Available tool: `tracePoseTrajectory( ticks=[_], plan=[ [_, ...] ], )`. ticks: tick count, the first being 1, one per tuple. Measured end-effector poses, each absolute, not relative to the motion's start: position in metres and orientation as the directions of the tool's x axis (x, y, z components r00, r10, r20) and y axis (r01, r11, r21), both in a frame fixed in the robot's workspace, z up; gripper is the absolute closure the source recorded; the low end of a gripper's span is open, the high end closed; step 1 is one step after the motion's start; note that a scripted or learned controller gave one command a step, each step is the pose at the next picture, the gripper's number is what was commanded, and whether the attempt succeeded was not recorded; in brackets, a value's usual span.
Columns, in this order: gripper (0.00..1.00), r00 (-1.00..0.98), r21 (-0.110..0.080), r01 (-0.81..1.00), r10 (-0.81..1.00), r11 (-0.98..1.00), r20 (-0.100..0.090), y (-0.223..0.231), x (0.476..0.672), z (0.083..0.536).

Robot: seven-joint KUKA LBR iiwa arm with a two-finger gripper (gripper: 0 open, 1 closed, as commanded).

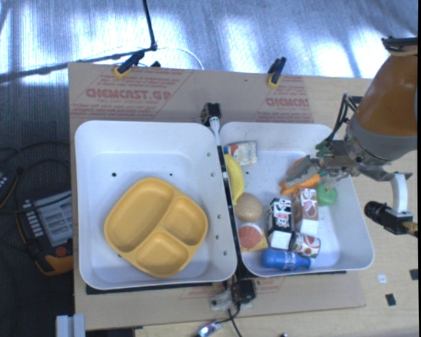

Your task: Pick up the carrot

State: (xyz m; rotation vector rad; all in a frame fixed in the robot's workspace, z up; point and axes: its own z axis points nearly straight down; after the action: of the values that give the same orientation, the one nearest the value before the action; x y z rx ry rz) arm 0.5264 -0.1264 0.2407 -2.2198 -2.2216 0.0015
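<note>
The carrot (297, 183) is a small orange piece with a green leafy end (328, 194). It lies in the right bin (351, 251), towards the bin's upper right. My gripper (305, 172) reaches in from the right and sits directly over the carrot, low in the bin and touching or almost touching it. The gripper body hides part of the carrot, so the view does not settle whether the carrot is gripped.
The right bin also holds a banana (234, 177), a small packet (243, 152), a brown round item (249, 206), a cow-patterned carton (281, 216), a brown-white box (309, 215) and a blue bottle (285, 260). A yellow divided plate (156, 225) lies in the left bin (98, 153).
</note>
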Motion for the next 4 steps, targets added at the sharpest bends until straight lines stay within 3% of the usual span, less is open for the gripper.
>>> tracePoseTrajectory(
  ticks=[1, 2, 3, 4],
  plan=[
    [0.0, 0.067, -0.003, 0.998, 0.998, -0.067, 0.0, -0.165, 0.592, 0.178],
    [0.0, 0.159, 0.0, 0.987, 0.987, -0.159, -0.001, -0.162, 0.614, 0.101],
    [1.0, 0.159, -0.002, 0.987, 0.987, -0.159, 0.0, -0.162, 0.614, 0.11],
    [1.0, -0.006, 0.017, 1.0, 1.0, 0.006, -0.006, -0.131, 0.553, 0.09]
  ],
)
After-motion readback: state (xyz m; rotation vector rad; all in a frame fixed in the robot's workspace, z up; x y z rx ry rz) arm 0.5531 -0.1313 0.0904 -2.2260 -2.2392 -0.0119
